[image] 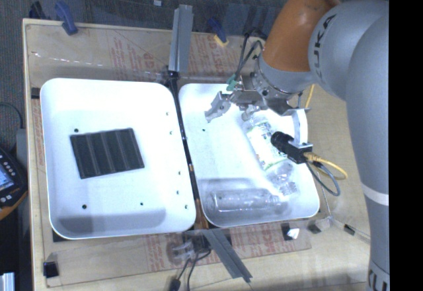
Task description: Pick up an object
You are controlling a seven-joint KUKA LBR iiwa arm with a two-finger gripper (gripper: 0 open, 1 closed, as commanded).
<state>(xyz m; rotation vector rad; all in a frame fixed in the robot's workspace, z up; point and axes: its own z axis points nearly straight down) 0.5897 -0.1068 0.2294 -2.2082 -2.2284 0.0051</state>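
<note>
We see two clear bottles in the right bin (198, 170): one (246, 200) lying along its near wall, another (268, 151) just under the gripper (231, 106). Both look light, slippery and crushable; we'd grip mid-body. Whether the jaws are wide or closed, we cannot tell.

Dark letters "KU" of a brand name stand on the grey metal arm (350, 51) beside its orange band (297, 32). Faint red print on the tan counter (99, 51) is too blurred to read.
</note>
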